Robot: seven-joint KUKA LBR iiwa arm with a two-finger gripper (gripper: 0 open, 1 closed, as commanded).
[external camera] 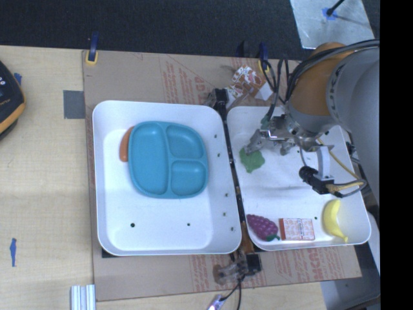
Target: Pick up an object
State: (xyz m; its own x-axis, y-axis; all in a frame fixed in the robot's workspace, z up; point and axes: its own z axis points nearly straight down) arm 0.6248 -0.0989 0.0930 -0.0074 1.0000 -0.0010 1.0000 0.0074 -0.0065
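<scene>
The gripper (270, 139) is seen low in the right bin (284, 192), just beside a green leafy toy (252, 159) — whether anything is held cannot be told. Along the near wall are set 3 items — grapes (262, 225), a small box (297, 228), a banana (333, 219).

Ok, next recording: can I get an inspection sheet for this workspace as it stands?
Surface: two white bins, left bin and right bin, on a cardboard sheet.
Job's things: green toy, grapes, small box, banana in the right bin.
Clutter: blue divided plate in the left bin, an orange item under its left edge.
Gripper: gripper above the green toy.
Cables: black cables along the arm.
Surroundings: dark floor.
</scene>
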